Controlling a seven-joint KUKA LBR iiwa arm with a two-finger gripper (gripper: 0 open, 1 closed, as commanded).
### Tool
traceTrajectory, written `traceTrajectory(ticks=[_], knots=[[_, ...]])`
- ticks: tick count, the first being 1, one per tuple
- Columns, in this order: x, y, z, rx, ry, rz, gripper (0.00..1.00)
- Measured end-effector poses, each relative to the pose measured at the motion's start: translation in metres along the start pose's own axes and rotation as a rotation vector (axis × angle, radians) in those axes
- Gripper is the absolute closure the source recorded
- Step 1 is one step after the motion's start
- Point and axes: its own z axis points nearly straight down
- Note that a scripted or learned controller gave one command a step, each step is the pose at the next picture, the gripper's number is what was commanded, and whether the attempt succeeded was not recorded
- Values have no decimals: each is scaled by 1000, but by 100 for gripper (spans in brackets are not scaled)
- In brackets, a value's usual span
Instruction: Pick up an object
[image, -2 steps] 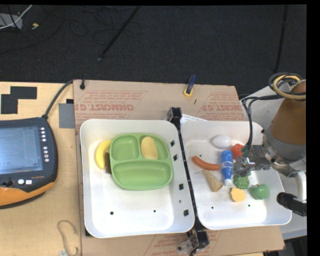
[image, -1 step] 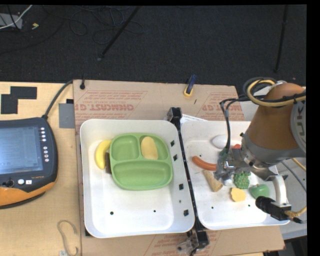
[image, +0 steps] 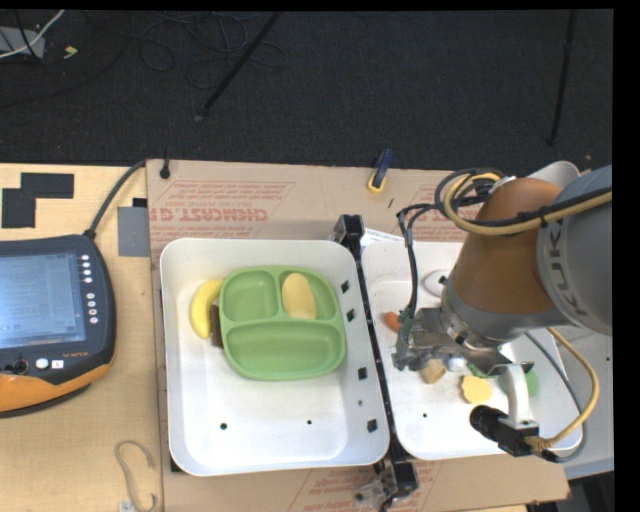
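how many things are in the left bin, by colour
green: 1, the divided plate
yellow: 2, the banana beside the plate and the yellow piece in the plate's upper right compartment
total: 3

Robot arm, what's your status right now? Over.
Gripper low in right bin. Tan object beside it, grasp unconfirmed. Yellow piece close by.

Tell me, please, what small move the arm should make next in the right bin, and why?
Probably a short lift straight up to check the grasp. The pincer is low in the right bin, just above a small tan piece, with a yellow piece beside it. The wrist hides whether anything is actually gripped, so rising slightly would show that.
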Motion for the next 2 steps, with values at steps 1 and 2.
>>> traceTrajectory(ticks=[1,2], knots=[[51,-7,-20,-3,-1,-1,100],[86,-14,-7,1,-2,1,100]])
